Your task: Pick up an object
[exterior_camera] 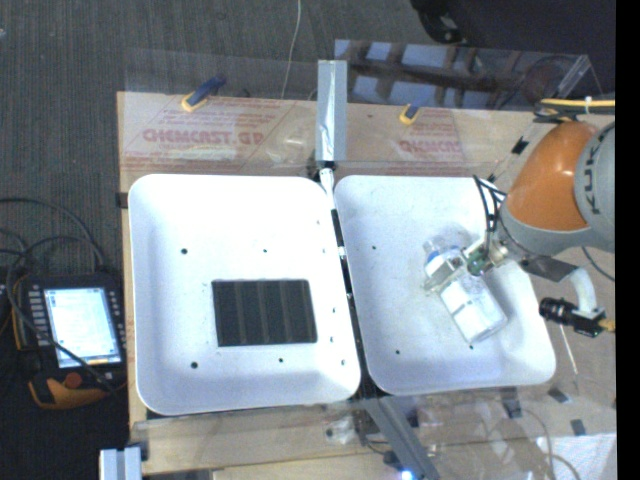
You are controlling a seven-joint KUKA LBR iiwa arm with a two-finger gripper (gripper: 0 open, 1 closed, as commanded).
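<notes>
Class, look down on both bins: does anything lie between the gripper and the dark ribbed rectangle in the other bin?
Yes. The gripper hangs over the right bin, while the dark ribbed rectangle lies flat in the left bin. Between them run the two bins' adjoining rims. No loose object appears on that line.

arm (560, 193) in from right | gripper (462, 286) low, pointing left

Even overhead light washes both white bins (240, 193) nearly shadowless (glare blows out their floors), while the picture stays soft and slightly grainy.
</notes>
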